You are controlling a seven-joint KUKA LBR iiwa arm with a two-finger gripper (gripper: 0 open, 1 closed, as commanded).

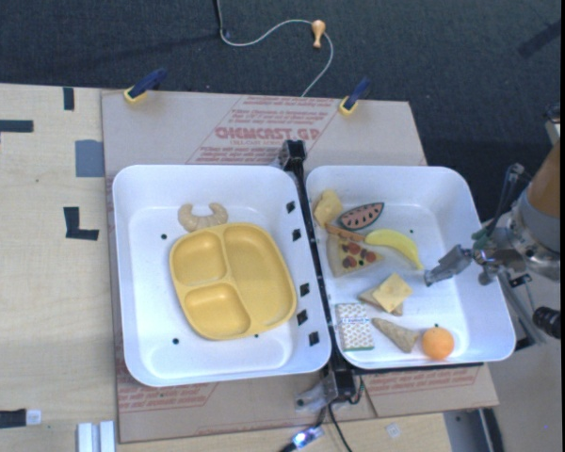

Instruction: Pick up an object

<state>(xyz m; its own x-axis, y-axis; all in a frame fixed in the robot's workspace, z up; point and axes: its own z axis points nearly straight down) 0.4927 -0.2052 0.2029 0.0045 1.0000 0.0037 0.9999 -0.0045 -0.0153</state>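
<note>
beside claw point(444, 268), banana point(395, 244) lies crosswise

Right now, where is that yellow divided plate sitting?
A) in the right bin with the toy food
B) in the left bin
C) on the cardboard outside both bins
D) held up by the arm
B: the yellow divided plate lies flat in the left bin, beside a small tan piece.
</note>
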